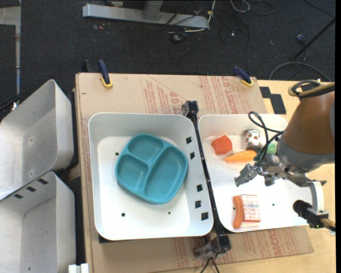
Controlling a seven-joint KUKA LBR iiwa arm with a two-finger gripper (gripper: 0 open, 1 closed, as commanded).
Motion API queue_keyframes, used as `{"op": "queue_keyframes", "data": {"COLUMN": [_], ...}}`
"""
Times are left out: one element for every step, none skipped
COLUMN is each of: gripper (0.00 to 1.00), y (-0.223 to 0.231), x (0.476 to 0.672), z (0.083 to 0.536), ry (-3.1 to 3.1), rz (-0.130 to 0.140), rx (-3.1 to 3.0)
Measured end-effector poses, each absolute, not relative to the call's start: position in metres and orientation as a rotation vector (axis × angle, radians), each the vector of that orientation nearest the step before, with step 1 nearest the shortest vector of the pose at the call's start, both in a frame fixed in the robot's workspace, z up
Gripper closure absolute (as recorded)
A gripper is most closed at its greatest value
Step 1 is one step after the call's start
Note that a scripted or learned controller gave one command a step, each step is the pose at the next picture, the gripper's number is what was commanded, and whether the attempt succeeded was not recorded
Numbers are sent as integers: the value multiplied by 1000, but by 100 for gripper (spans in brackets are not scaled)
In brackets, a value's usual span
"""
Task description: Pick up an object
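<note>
Meanwhile, the grey two-finger gripper point(248, 175) is hovering mid-bin with jaws apart — the orange plastic carrot point(241, 157) lying just beyond them, long axis crosswise, toward the white right bin's point(234, 226) far edge.

dark carpeted floor point(48, 37) with loose cables point(298, 58) and a grey metal bar point(144, 15) up top, cardboard-covered worktop point(160, 90) held by yellow-blue clamps point(105, 73), spare white tubs point(32, 133) at left.
</note>
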State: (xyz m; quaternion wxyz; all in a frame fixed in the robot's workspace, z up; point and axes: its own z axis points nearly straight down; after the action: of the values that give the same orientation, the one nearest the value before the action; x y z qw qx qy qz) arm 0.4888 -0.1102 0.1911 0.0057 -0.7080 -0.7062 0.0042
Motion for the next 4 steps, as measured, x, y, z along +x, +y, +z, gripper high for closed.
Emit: {"op": "queue_keyframes", "data": {"gripper": [0, 0, 0, 100], "y": [-110, -104, -104, -104], "x": [492, 496, 495, 496], "z": [197, 136, 90, 102], "ry": [-2222, -2216, -2217, -2215], "rz": [1, 5, 3, 0], "rx": [-2221, -2219, -2222, -2226]}}
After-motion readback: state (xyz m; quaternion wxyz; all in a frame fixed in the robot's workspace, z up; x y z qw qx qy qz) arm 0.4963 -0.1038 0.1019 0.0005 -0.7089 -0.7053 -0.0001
